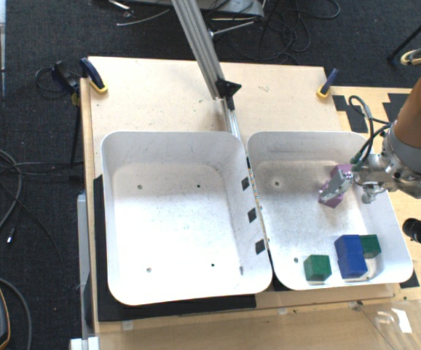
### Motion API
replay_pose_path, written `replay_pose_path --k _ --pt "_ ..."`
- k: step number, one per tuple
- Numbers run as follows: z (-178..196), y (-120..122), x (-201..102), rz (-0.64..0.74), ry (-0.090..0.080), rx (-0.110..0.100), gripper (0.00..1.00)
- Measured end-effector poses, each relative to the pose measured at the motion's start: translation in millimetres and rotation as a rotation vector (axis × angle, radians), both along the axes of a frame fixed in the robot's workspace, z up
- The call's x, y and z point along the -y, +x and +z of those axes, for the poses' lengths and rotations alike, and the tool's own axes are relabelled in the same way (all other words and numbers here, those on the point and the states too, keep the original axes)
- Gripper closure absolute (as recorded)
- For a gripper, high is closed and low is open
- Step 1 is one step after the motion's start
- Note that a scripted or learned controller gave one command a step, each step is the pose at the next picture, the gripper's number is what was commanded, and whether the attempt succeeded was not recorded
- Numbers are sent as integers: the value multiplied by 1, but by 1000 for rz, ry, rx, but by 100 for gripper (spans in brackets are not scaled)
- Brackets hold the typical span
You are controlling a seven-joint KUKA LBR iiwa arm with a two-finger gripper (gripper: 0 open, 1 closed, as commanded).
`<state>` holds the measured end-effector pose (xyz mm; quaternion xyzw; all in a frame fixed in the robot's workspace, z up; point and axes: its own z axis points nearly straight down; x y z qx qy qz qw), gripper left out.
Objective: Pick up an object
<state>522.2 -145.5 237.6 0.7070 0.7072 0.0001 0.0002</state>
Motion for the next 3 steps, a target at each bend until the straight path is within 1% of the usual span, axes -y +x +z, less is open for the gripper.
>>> replay_pose_path --k 1,2,3 --pt "-130 41 19 -1 1 -6 0" --pt "-36 28 -29 6 0 7 0" --pt "-134 34 75 -7 -3 -6 0"
